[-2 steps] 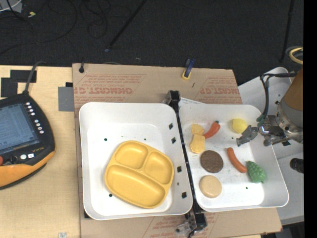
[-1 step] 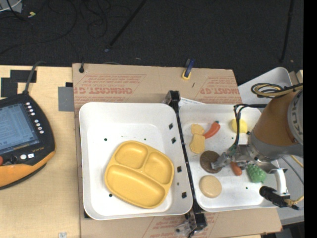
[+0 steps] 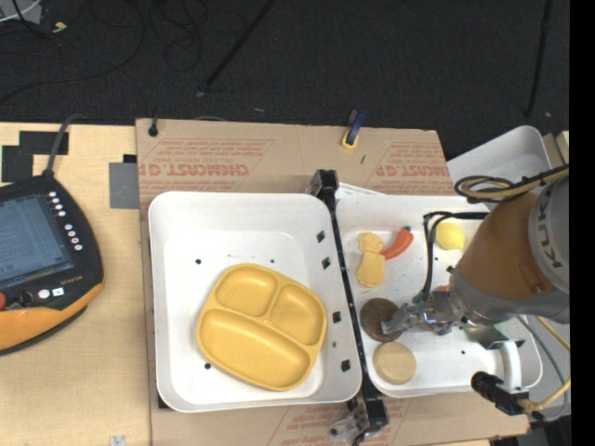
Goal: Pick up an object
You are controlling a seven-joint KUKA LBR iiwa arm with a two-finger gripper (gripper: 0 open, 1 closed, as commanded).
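Observation:
The right bin (image 3: 437, 379) holds several small items. A pale yellow bottle-shaped piece (image 3: 371, 259) and a red pepper (image 3: 399, 242) lie near its far left. A yellow ball (image 3: 450, 236) sits further right, partly behind a black cable. A dark brown disc (image 3: 376, 316) and a tan disc (image 3: 394, 362) lie near the front left. My gripper (image 3: 406, 320) reaches in low from the right, its tip right beside the brown disc's right edge. The arm's orange band (image 3: 497, 254) covers the bin's right part.
The left bin (image 3: 186, 221) holds a yellow divided plate (image 3: 263, 325). A black divider (image 3: 337, 286) runs between the bins. A teach pendant (image 3: 37, 258) lies at the far left on the bench. Cables loop over the right bin's far side.

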